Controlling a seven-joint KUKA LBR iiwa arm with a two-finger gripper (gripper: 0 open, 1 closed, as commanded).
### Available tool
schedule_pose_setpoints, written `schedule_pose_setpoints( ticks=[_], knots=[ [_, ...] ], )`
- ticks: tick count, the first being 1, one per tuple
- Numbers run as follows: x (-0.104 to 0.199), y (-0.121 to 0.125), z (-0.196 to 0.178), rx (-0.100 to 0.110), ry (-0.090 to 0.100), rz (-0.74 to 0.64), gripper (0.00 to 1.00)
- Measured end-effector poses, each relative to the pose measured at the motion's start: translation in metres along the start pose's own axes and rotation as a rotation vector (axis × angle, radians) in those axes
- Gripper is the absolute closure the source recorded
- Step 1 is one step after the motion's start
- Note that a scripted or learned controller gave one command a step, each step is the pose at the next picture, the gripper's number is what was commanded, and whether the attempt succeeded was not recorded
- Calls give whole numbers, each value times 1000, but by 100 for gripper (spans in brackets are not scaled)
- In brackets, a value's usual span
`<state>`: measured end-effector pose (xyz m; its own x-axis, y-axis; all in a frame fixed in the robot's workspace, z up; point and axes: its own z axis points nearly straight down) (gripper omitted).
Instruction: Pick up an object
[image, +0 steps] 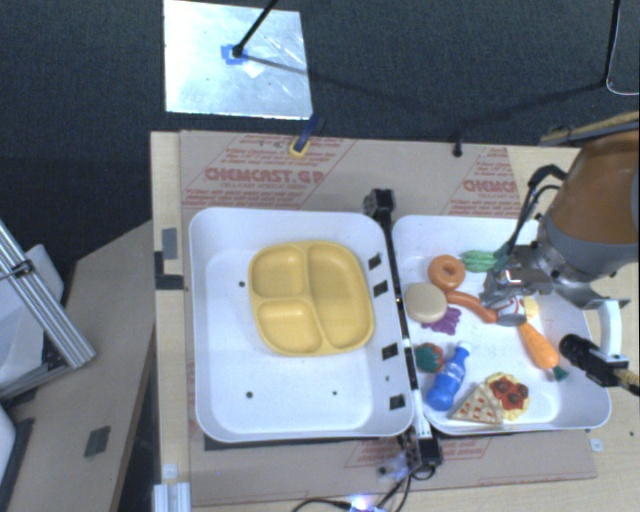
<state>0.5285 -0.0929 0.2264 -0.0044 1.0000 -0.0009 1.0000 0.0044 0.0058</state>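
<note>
Arm (600, 215) reaches over the right bin (590, 405), left bin (215, 400) w/ just the yellow divided plate (308, 297). Gripper (507, 293) sits low among the toys by the orange sausage (470, 303) and carrot (538, 345) (can't tell if it's wide or closed). Nothing looks lifted yet, so the pick is prob. not done.

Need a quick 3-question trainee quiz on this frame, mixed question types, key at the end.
1. True or false: the yellow divided plate lies in the left bin.
2. Which toy lies nearest the right bin's front edge: A) pizza slice, B) donut, C) green toy?
3. Fill in: the blue bottle lies just below the ____ and red toy.

Key: 1 true. 2 A. 3 green. The gripper hangs over the right bin by the orange carrot.
</note>
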Motion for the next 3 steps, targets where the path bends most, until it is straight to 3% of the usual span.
schedule_pose_setpoints(
  ticks=[1,2,3],
  knots=[
    [6,60,6,0,0,-2,100],
    [14,64,-8,3,1,-1,100],
    [23,63,1,4,1,-1,100]
  ],
)
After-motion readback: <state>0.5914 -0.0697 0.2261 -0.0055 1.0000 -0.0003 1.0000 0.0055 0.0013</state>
